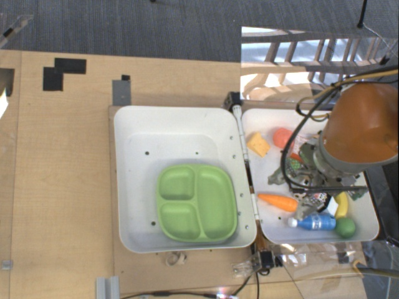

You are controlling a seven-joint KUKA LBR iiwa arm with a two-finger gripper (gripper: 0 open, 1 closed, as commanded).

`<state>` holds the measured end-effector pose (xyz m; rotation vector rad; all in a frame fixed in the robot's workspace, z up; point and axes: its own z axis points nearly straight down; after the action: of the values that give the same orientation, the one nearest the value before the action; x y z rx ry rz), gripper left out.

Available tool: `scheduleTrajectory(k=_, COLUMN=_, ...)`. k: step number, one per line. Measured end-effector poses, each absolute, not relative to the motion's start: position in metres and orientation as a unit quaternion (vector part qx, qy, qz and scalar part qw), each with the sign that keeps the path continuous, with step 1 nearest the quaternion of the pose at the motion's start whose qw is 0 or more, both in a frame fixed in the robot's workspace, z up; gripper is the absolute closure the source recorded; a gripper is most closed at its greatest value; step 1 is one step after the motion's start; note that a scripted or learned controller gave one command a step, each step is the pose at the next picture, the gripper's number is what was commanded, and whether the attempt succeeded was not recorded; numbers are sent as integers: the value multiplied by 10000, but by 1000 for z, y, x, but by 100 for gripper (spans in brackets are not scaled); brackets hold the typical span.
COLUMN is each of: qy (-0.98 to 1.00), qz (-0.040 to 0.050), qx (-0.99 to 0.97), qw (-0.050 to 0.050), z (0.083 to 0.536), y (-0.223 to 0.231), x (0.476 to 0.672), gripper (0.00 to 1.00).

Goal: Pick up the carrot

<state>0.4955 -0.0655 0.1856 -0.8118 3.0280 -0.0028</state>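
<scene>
Carrot (pixel 278 201) lay in right bin (pixel 265 167), near its left wall, long axis roughly left-right, tip leftward. End effector (pixel 312 185) hung just right of carrot, slightly above in view. Finger state: could not tell, wrist and cables masked it. Blue bottle (pixel 317 222) just below-right.

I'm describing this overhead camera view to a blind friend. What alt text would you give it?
A grey robot arm with an orange band reaches from the right over the right white bin, where a carrot lies near a yellow cheese wedge, blue bottle, banana and green ball. The left white bin holds a green divided plate.
</scene>
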Motion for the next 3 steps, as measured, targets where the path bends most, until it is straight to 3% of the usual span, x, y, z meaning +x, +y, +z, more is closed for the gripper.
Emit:
scheduleTrajectory(k=1, qy=9588, qz=-20, qx=-2841, qw=66, z=97, y=-85, x=498, gripper=0)
scheduleTrajectory(k=2, qy=9577, qz=-26, qx=-2877, qw=92, z=108, y=-83, x=500, gripper=100)
scheduleTrajectory(k=3, qy=9713, qz=-12, qx=-2378, qw=81, z=189, y=-38, x=498, gripper=100)
